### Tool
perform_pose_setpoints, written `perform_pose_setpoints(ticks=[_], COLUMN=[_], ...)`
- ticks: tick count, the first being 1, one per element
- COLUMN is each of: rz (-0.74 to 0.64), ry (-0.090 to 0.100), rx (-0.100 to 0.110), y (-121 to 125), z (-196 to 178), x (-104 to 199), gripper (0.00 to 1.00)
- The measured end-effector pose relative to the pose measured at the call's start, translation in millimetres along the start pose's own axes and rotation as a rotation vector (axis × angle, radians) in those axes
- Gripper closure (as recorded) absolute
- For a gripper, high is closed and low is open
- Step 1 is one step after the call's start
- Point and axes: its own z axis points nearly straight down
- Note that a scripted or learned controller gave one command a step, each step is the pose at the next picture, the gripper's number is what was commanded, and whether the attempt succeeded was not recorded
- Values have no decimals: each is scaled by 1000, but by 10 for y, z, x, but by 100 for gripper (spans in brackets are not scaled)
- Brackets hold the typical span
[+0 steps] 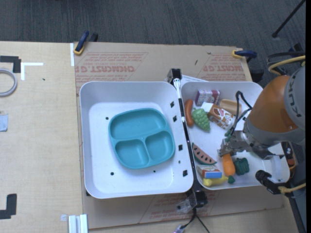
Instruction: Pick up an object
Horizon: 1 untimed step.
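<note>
- My end effector (229,148) sits low in the right bin (252,90), lower right of the frame; I cannot tell its state.
- Just beside it lies an orange carrot (228,165) (a green toy (241,166) touches it).
- The left bin (92,130) holds a teal divided plate (141,137).

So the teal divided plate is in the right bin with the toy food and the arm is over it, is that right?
Not quite. The teal divided plate lies alone in the left bin, as the camera view shows. The toy food fills the right bin, where the arm reaches.
</note>
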Motion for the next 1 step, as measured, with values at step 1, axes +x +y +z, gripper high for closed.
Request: perform_pose_setpoints(ticks=[1], rz=[-5], ry=[-4], rx=[-12], y=[-1], z=[-1253], x=[549], gripper=[100])
